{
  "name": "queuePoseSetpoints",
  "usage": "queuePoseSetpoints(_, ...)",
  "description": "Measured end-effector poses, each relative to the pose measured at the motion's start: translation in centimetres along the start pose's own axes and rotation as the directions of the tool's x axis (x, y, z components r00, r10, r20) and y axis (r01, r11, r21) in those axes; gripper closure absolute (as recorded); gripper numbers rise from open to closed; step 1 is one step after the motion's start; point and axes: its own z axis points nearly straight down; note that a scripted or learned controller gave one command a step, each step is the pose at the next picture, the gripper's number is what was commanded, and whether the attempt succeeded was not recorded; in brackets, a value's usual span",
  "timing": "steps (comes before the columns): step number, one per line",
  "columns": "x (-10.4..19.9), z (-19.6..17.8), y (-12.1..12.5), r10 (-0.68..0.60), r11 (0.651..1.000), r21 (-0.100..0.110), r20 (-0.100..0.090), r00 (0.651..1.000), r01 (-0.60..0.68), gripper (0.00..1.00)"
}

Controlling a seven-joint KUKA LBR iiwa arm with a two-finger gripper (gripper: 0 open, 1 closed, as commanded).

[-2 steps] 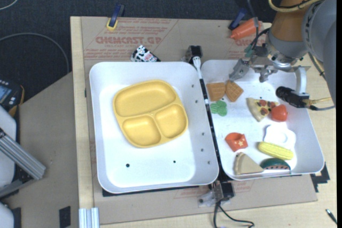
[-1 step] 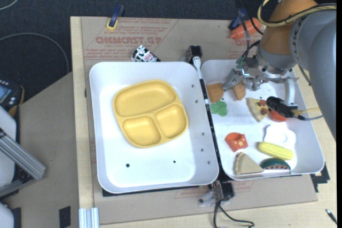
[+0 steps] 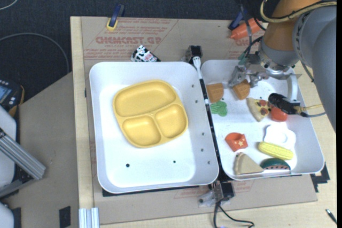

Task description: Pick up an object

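- The gripper [image 3: 245, 78] sits low in the far end of the right bin [image 3: 310, 139], with its tips right at a small brown block [image 3: 241, 91]. Whether it is closed on the block or only touching it, I cannot tell.
- The block lies near the bin's far wall, close beside a second brown piece [image 3: 215, 92] that sits towards the divider between the bins.
- It looks like a small toy food piece: probably light, stiff and smooth, so it may slip or skid aside if pinched off-centre. Gripping its two flat sides looks the safest hold.
- Nearer than the block in the same bin lie a green piece [image 3: 218, 109], a pizza slice [image 3: 260, 109], a red cup [image 3: 236, 141], a corn cob [image 3: 275, 150] and a sandwich wedge [image 3: 247, 163].
- The left bin [image 3: 107, 163] holds a yellow divided plate [image 3: 150, 112].
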Motion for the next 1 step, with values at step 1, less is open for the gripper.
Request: queuePoseSetpoints(1,0.18,-4.42,0.47,0.001,1.000,-0.005,0.001,1.000,-0.001,1.00)
